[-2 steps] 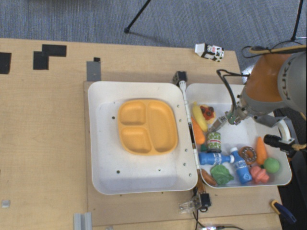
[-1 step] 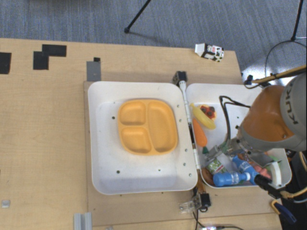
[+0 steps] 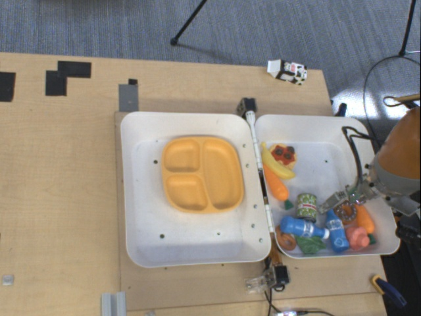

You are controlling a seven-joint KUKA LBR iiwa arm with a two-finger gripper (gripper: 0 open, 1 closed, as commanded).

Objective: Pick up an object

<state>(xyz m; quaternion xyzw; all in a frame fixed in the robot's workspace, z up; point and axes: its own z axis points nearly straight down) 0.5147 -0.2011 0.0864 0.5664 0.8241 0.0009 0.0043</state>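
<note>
1. Bench (image 3: 59, 196): light wood top, fills most of the view. Black tape marks sit at its top left, near the far edge.
2. Floor (image 3: 131, 12): grey-blue carpet behind the bench. A thin black tripod leg (image 3: 196, 12) crosses it at a slant.
3. A small white and black item (image 3: 287, 70) lies on the bench near its far right corner; too small to tell what it is.
4. Left bin (image 3: 141, 242): shallow, white, with a yellow divided plate (image 3: 200, 174) in the middle, 3 compartments.
5. Right bin (image 3: 316, 133): touches the left bin along a black and white hinge strip (image 3: 258, 170) between them.
6. Objects in the right bin are packed at its near and left side: a banana (image 3: 277, 166) with a red-black item (image 3: 284, 153) just beside it, a carrot (image 3: 276, 185) below the banana, a green can (image 3: 306, 205), a blue bottle (image 3: 302, 228) lying flat, a 2nd blue item (image 3: 338, 237), a pink item (image 3: 358, 238), an orange one (image 3: 366, 220).
7. Arm comes in from the right, orange band (image 3: 402, 151) at the frame edge. Gripper (image 3: 343, 201) is low in the right bin, just right of the green can and above the blue and orange items.
8. Fingers: metal parts show, but I cannot tell if they are wide or narrow, or if sth is between them.
9. Black cables (image 3: 352, 147) loop over the far right part of the bin.
</note>
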